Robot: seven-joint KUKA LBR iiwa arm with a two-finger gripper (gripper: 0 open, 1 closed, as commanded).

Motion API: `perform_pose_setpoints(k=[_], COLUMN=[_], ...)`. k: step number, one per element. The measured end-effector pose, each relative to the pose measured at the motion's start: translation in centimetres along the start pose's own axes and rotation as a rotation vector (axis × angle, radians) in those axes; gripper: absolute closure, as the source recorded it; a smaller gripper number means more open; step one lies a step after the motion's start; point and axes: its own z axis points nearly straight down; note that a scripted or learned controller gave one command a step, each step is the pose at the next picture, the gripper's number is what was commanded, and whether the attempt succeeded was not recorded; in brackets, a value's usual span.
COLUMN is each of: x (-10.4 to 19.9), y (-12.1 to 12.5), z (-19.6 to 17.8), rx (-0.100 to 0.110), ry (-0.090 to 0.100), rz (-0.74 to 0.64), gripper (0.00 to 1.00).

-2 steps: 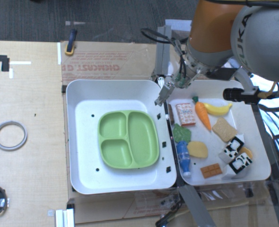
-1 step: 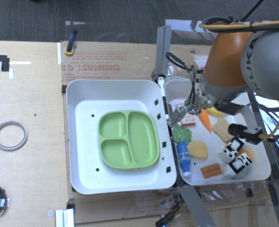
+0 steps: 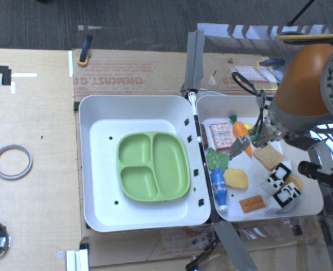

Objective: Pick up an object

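White bin wall (image 3: 203, 151) beside fingers (image 3: 240, 145)

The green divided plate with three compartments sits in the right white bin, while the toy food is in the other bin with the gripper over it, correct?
Not quite. The camera view shows the green divided plate with three compartments in the left white bin, not the right one. The rest holds: the toy food is in the other bin, the right white bin, with the gripper over it.
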Motion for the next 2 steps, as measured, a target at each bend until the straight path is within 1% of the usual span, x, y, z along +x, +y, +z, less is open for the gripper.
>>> perform_pose_setpoints(k=[1,2], x=[-5.8,-6.0], y=[6.7,6.9], z=[8.6,7.4], rx=[-0.002,-0.006], ry=[-0.002,-0.007], rz=[-0.008,-0.010], gripper=[0.00,1.00])
